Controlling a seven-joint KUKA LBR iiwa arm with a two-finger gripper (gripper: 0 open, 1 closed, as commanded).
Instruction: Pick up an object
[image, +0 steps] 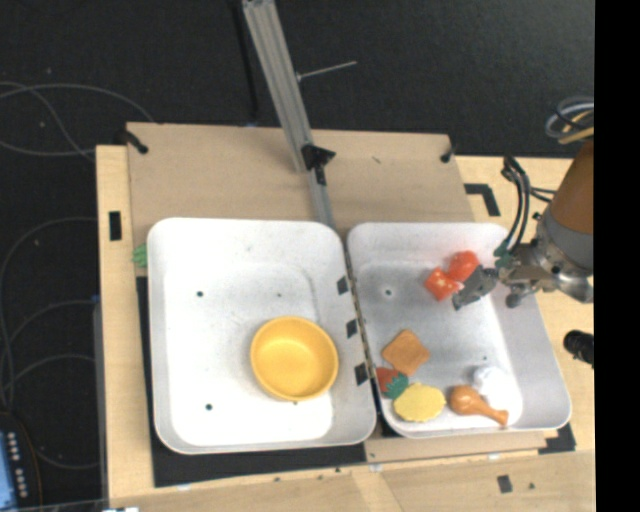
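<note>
Camera view, looking down at a slant. Tan worktop (250, 170) carries two shallow white bins side by side. A grey metal post (285, 95) runs from top centre down to the seam between the bins.

Left bin (200, 260): one yellow bowl (293, 357), upright, sitting toward the bin's 5 o'clock corner, apart from the walls.

Right bin (520, 350): several small things.
- Red-orange object (451, 274) at about 12 o'clock of the bin floor, lying flat.
- Tan toast-like piece (404, 351) near the bin's centre-left, around 8 o'clock.
- Small red and green piece (391, 382) at 7 o'clock, tight to the left wall, just beside the yellow item.
- Yellow round item (419, 403) at 6 o'clock, near the front wall.
- Orange drumstick-shaped toy (476, 403) at 5 o'clock, just beside the yellow item.
- Small whitish object (487, 378) just above the drumstick; too pale against the bin to tell its shape.

Arm (575, 205) enters from 3 o'clock, orange band visible above the wrist. The tool (488, 286) hangs over the right bin's upper right part, at 3 o'clock of the red-orange object and just beside it. One dark finger (473, 291) points toward that object; whether it touches cannot be told. Cannot tell whether the tool is wide or narrow. Nothing is seen between its fingers.
</note>
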